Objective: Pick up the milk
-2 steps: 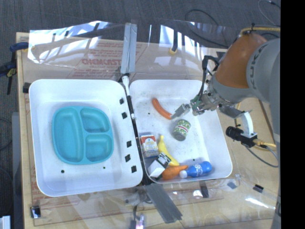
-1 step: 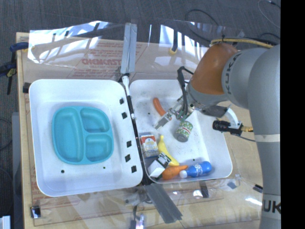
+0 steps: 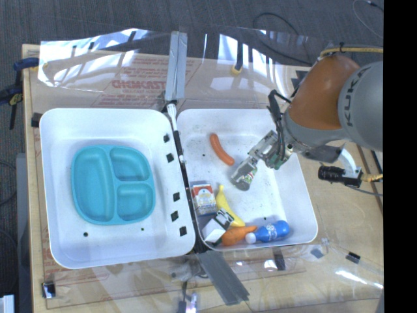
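Observation:
The milk (image 3: 204,198) is a small carton with a red and white label. It lies at the left wall of the right bin (image 3: 296,175), towards the front. My gripper (image 3: 244,177) hangs over the middle of that bin, pointing down and to the left. It is right of the carton and a little behind it, apart from it, and there is no object at its tip.
A sausage (image 3: 221,149) lies behind the gripper. A banana (image 3: 225,204), a carrot (image 3: 238,235), a blue bottle (image 3: 272,231) and a black and white item (image 3: 217,225) crowd the front of the right bin beside the milk. The left bin holds a blue divided plate (image 3: 114,183).

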`<state>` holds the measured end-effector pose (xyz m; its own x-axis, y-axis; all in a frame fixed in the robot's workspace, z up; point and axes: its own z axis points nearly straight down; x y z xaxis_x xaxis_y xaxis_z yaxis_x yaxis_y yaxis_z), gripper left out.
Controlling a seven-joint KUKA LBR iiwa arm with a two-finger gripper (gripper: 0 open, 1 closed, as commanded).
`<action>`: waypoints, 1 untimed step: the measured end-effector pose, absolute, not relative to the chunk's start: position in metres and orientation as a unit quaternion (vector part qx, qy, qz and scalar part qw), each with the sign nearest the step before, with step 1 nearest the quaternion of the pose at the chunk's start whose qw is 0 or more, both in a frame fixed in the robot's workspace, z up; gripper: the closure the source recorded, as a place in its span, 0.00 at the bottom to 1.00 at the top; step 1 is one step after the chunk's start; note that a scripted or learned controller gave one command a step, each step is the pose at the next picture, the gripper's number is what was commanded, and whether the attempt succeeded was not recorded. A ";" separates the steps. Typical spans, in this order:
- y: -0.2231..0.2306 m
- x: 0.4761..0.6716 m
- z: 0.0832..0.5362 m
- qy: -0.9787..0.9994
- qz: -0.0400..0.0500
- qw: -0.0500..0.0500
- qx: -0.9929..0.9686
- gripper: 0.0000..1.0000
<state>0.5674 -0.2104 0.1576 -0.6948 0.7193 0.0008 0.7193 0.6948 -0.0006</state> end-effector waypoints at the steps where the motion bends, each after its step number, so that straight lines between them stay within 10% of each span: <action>1: -0.208 0.609 0.159 -0.975 0.000 -0.001 -0.224 0.00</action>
<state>0.6089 -0.2081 0.1594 -0.8996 0.4367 -0.0019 0.4367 0.8996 0.0002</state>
